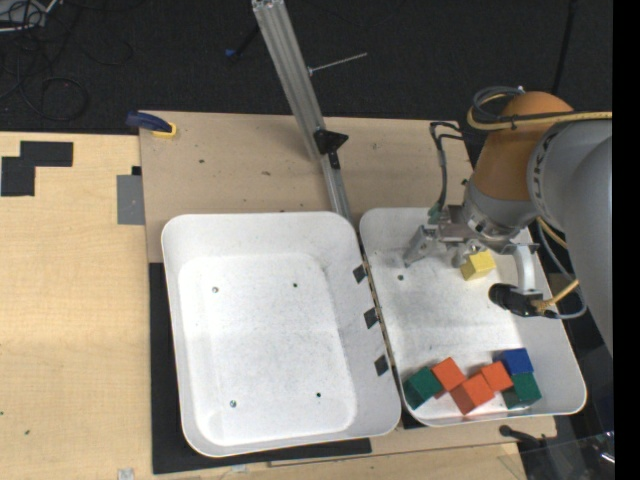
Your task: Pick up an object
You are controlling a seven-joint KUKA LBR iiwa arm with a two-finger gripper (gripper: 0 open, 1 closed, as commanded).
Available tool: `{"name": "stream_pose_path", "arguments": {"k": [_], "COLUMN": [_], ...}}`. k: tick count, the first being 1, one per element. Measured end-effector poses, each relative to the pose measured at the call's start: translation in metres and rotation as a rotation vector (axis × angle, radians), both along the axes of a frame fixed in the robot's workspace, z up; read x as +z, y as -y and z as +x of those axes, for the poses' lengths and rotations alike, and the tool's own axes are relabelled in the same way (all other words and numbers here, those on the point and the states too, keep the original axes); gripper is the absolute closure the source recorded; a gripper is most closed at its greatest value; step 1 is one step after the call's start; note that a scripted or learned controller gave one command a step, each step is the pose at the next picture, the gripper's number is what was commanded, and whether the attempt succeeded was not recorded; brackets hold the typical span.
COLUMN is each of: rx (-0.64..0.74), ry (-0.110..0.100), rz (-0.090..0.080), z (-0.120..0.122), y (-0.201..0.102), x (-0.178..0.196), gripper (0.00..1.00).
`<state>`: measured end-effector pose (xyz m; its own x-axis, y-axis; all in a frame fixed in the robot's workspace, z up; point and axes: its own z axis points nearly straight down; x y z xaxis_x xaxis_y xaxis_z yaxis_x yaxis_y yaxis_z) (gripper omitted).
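Observation:
My gripper (pixel 438 253) hangs over the far part of the right bin (pixel 440 313), open, its jaws spread and nothing between them. A small yellow block (pixel 478 264) lies just to the right of the gripper, beside its right finger (pixel 461 253) and outside the gap. At the bin's near edge lies a cluster of blocks: a green one (pixel 424 384), orange ones (pixel 448 373) (pixel 474 392) (pixel 497 376), a blue one (pixel 516 361) and another green one (pixel 522 390).
The left bin (pixel 200 258) sits beside the right one, with black clips (pixel 370 316) along the shared rim. A slanted metal rail (pixel 300 88) rises behind the bins. The arm's body and cables (pixel 540 298) crowd the right bin's right side.

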<state>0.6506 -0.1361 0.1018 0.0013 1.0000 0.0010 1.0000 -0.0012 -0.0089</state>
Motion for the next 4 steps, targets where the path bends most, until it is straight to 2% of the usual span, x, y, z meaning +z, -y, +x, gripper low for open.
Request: {"name": "stream_pose_path", "arguments": {"k": [1, 2, 3, 4], "rx": [-0.003, 0.003, 0.003, 0.005], "ry": [0.005, 0.013, 0.011, 0.007], "rz": [0.0, -0.001, -0.001, 0.002], "z": [0.001, 0.01, 0.011, 0.004], "y": [0.001, -0.004, -0.002, -0.055], "x": [0.014, 0.072, 0.103, 0.117], "gripper": [1.0, 1.0, 1.0, 1.0]}}
